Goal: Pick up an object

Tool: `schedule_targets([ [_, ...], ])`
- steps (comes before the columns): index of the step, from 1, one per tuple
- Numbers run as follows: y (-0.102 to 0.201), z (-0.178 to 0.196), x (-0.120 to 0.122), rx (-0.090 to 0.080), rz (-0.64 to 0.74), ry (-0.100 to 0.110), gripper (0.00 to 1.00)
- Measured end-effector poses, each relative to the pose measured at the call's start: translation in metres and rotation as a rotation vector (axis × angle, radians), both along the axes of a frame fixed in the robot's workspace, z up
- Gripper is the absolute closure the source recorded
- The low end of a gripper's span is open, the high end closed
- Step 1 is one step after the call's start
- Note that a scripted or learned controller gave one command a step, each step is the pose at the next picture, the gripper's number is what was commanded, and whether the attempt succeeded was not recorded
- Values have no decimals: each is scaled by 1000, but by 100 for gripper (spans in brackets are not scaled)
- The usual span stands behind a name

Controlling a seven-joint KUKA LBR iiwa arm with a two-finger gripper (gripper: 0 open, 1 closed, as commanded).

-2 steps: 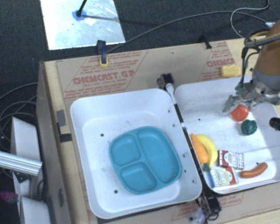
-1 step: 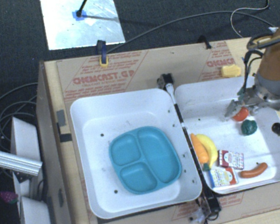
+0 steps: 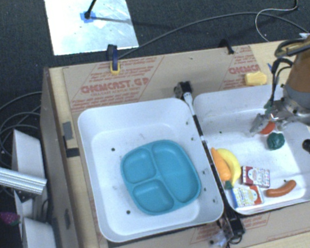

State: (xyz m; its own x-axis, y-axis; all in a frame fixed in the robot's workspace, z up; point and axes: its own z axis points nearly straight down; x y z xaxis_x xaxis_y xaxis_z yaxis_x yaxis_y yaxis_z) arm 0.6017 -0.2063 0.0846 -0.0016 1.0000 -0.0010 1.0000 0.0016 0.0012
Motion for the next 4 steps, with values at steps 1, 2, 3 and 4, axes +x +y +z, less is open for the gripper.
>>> schedule_targets([
  [1, 0, 66, 55, -1, 3, -5, 0],
  [2, 0, -1, 37, 1, 0, 1, 0],
  [3, 0, 0, 7, 0, 0, -1, 0],
  [4, 0, 0, -1, 0, 0, 0, 0],
])
